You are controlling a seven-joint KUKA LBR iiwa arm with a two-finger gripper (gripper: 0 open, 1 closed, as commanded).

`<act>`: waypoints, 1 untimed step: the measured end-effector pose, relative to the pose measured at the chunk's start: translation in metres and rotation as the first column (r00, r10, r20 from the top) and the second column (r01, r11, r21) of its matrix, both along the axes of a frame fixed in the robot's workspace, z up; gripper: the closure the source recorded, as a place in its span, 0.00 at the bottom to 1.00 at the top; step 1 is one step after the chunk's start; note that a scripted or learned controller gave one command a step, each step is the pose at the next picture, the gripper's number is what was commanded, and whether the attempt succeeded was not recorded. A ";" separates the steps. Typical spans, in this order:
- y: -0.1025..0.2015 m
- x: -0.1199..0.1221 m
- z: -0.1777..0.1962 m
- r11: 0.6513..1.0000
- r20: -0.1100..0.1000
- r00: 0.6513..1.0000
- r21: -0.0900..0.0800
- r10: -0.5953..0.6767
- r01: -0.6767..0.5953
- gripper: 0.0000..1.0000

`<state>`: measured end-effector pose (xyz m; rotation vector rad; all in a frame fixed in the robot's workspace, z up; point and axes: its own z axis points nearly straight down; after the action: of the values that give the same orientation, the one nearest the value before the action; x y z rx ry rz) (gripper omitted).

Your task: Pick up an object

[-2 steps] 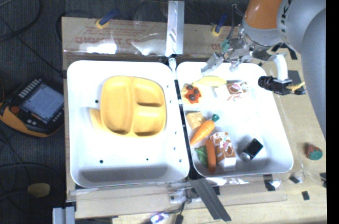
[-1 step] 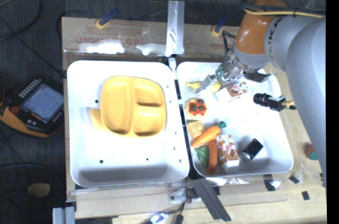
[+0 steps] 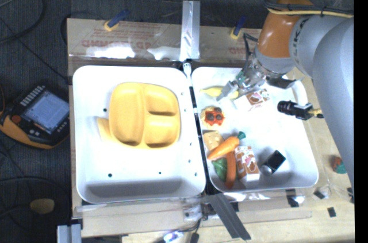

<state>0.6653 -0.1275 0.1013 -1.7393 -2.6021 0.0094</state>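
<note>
My gripper [image 3: 237,87] hangs low over the far part of the right bin [image 3: 307,147], with the arm reaching in from the right. Just to its left lies a pale yellow piece [image 3: 211,91]. A small white and red carton [image 3: 257,98] sits right beside it on the near right. Nothing shows as held. Nearer the front lie a red-orange toy [image 3: 214,116], a carrot [image 3: 224,146], a juice carton [image 3: 246,163] and a black block [image 3: 275,161].
The left bin [image 3: 86,178] holds a yellow divided tray [image 3: 144,114]. A brown sausage shape [image 3: 230,168] and a green piece [image 3: 220,167] crowd the right bin's front left. A handheld device [image 3: 43,112] lies off the bench at left.
</note>
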 end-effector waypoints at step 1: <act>0.066 0.002 0.087 0.983 0.007 0.983 -0.003 -0.182 0.182 1.00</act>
<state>0.6676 -0.0615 0.1883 -1.9747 -2.4379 0.0060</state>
